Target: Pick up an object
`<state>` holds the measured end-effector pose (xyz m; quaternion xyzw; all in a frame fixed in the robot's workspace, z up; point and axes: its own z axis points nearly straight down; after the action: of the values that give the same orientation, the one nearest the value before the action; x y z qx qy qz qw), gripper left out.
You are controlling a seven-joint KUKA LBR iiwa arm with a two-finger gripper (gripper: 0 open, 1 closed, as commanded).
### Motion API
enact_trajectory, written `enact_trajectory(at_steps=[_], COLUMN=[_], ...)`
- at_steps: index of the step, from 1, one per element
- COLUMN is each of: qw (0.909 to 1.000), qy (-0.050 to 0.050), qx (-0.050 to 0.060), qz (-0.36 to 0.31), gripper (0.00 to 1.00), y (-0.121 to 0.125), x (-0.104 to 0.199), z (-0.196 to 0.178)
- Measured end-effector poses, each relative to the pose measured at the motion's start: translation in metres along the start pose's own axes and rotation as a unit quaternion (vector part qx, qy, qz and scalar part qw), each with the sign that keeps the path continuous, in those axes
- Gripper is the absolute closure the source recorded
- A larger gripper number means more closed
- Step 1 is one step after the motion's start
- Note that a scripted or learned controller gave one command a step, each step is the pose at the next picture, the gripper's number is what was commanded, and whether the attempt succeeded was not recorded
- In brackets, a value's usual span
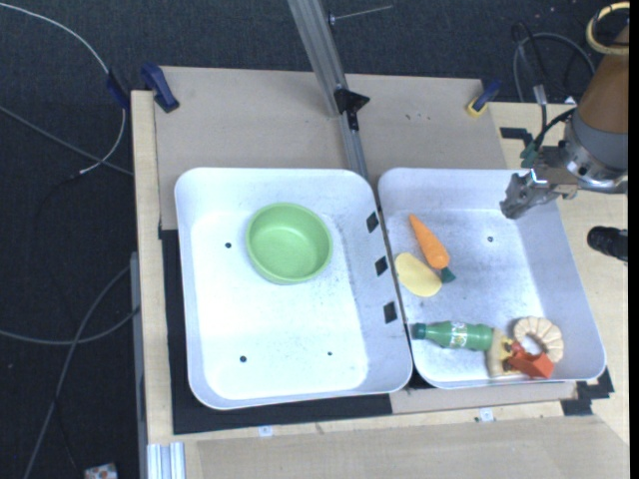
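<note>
My gripper (pixel 517 200) hangs over the back right part of the right bin (pixel 559 257), with nothing visible between its fingers. In that bin lie an orange carrot (pixel 429 243), a pale yellow lemon-shaped piece (pixel 417 274), a green bottle (pixel 455 335) lying on its side, and a tan ring-shaped toy (pixel 540 336) with a red piece (pixel 529 365) beside it. The carrot is to the gripper's lower left, about a hand's width away. A green bowl (pixel 289 242) stands in the left bin (pixel 230 347).
A slanted metal pole (pixel 319 38) runs from the top of the view down to the gap between the bins. Blue (pixel 160 88) and yellow (pixel 485 95) clamps hold the board's back corners. Cables trail over the dark floor at left.
</note>
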<state>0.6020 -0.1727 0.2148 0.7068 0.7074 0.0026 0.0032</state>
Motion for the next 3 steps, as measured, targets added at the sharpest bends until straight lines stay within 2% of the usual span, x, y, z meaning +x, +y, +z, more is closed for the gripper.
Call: enact_trajectory(at_steps=[1, 3], qw=[1.0000, 1.0000], qy=[0.000, 0.002], qx=[-0.001, 0.005], qz=[-0.001, -0.002], gripper=[1.00, 1.00], y=[0.002, 0.015], x=[0.000, 0.091], z=[-0.057, -0.057])
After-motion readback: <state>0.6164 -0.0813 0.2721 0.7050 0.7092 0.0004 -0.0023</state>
